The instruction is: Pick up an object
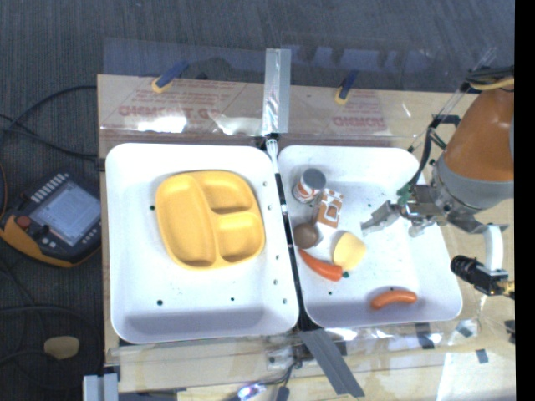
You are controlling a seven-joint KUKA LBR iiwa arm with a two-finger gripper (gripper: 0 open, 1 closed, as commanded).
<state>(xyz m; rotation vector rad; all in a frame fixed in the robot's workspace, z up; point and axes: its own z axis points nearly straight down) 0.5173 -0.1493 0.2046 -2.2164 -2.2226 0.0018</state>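
Observation:
The right bin [435, 307] holds several small objects. A grey-topped can [311, 182] stands at its back left, with an orange and white box [331, 208] beside it. In front of them lie a brown round piece [307, 236], a yellow fruit [349, 250] and an orange carrot [320, 266]. An orange sausage [393, 298] lies alone near the front wall. My gripper [397, 223] hangs over the middle right of this bin, right of the yellow fruit and apart from it. It is open, and nothing sits between its fingers.
The left bin [134, 307] holds a yellow divided tray [209, 217]. A raised divider [284, 224] runs between the two bins. A handheld control pendant [52, 217] and cables lie on the floor to the left. Bare bin floor spreads around the gripper.

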